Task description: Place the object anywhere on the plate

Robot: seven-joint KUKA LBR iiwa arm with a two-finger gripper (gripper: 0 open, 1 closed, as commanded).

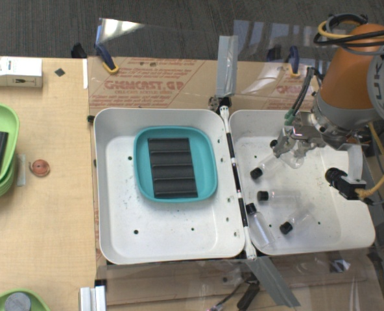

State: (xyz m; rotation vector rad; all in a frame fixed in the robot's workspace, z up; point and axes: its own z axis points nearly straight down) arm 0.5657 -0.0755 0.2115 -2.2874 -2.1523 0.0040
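Camera view: teal plate [176, 162] is seen in the left bin [114, 193]. Pincer [294, 149] is positioned over the right bin [335, 232]; whether it is apart or together cannot be told.

My bench [49, 238] is bright and lit evenly from above. The two white bins [114, 225] almost glare. Shadows are soft and small. Shiny clear plastic [120, 28] at the back edge flashes light. My arm [357, 70] looks slightly blurry.
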